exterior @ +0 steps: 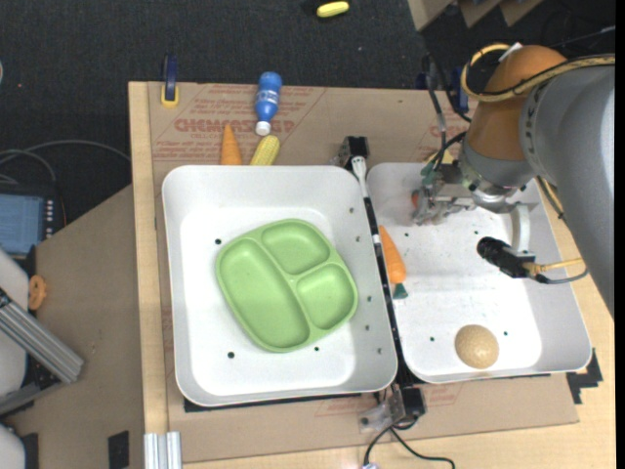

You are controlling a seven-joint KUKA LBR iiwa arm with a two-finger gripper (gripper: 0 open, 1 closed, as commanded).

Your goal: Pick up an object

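Sitting in the left bin (pixel 186 262), a green divided plate (pixel 286 283); right of it, in the right bin (pixel 557 335), a carrot (pixel 393 253), a tan ball (pixel 477 345), and the gripper (pixel 435 198) above them, grip unreadable from here.

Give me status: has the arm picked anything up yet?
Done: the arm has reached into the right bin, its gripper near the far left corner. In hand: nothing that I can see between the fingers. Left: the whole pick; the carrot and the tan ball lie on the bin floor.
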